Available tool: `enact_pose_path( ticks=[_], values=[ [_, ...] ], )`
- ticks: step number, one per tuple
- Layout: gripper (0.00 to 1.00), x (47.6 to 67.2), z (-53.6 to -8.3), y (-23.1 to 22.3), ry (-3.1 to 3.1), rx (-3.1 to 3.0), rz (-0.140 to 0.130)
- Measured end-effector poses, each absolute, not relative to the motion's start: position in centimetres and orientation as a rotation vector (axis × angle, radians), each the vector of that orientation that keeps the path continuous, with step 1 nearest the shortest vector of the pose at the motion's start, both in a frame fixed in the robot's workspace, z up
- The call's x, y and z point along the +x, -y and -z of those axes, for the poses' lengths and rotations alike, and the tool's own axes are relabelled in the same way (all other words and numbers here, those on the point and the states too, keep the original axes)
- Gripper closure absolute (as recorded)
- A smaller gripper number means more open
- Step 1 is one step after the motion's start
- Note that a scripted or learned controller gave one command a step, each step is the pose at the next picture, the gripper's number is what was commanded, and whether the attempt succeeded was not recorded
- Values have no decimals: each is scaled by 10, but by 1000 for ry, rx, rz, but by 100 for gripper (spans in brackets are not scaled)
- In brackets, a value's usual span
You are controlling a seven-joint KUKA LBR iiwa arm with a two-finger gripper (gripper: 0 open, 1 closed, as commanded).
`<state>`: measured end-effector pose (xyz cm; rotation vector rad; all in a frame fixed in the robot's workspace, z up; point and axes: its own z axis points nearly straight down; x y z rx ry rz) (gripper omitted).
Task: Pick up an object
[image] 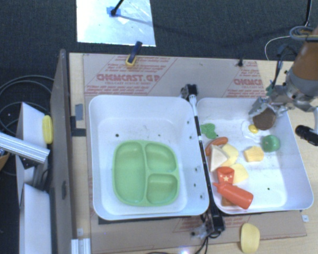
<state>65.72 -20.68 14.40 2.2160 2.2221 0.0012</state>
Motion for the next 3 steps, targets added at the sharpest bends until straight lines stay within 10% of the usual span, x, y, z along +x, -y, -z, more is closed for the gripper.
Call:
enact_pose_path(
  ticks=[2, 3],
  values=[
    [0, 660, -85, 206, -2222, 2216, 0],
    [100, 666, -105, 208, -2212, 2196, -17]
  ],
)
